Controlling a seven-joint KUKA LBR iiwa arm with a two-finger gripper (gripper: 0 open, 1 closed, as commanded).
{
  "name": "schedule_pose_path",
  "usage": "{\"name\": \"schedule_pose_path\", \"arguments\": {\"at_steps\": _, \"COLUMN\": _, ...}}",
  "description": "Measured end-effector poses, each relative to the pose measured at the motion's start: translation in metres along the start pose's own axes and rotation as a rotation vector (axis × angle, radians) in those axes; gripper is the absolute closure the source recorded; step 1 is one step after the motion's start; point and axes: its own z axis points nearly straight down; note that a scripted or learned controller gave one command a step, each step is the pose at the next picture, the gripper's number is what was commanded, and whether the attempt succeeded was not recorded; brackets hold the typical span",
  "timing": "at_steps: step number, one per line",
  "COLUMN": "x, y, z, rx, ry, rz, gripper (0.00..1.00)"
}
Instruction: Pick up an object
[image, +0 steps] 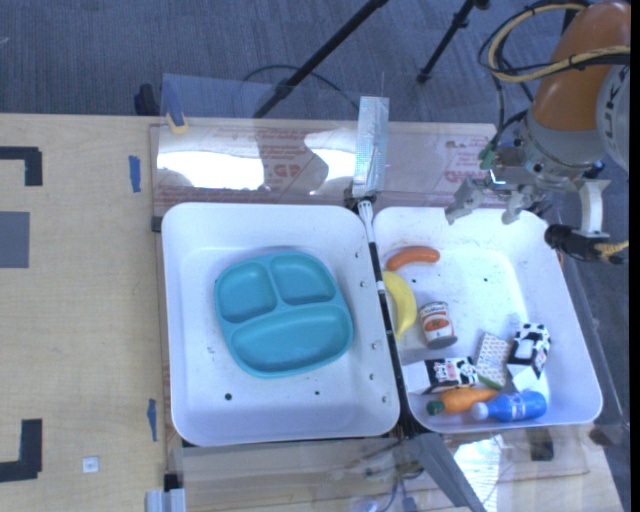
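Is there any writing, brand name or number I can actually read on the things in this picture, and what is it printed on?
Nothing here can be read as words.
Small can: red and white label, print too blurred.
Blue bottle: label too small to read.
Clear sheet behind the bins: faint red marks, too washed out by glare.
Blue divided plate: no text.
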Motion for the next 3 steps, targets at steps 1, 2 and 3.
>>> {"name": "schedule_pose_path", "arguments": {"at_steps": 1, "x": -0.036, "y": -0.083, "z": 0.070, "rx": 0.000, "ry": 0.000, "rz": 0.129, "gripper": 0.00}}
{"name": "schedule_pose_path", "arguments": {"at_steps": 2, "x": -0.060, "y": -0.070, "z": 0.083, "rx": -0.004, "ry": -0.001, "rz": 0.137, "gripper": 0.00}}
{"name": "schedule_pose_path", "arguments": {"at_steps": 3, "x": -0.078, "y": -0.133, "z": 0.124, "rx": -0.001, "ry": 0.014, "rz": 0.236, "gripper": 0.00}}
